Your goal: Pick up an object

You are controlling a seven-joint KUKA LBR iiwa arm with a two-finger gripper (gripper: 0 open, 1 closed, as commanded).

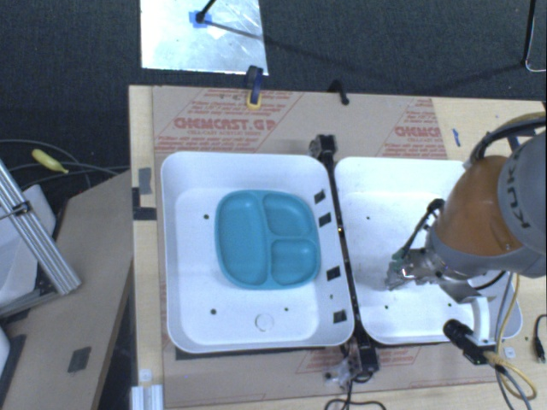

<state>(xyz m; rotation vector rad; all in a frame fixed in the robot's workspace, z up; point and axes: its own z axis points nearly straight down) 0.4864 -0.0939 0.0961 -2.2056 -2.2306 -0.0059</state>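
Grey arm [487, 220] hangs over the right bin [376, 195], gripper [400, 272] state unclear; blue tray [265, 237] fills the left bin [184, 229].

A light blue divided plate [267, 239] is seen against the white left bin [184, 254]; the right bin [376, 203] is likewise white. The desk [359, 122] is tan with red lettering printed on it. The arm [491, 207] is coloured orange at the band and grey elsewhere.
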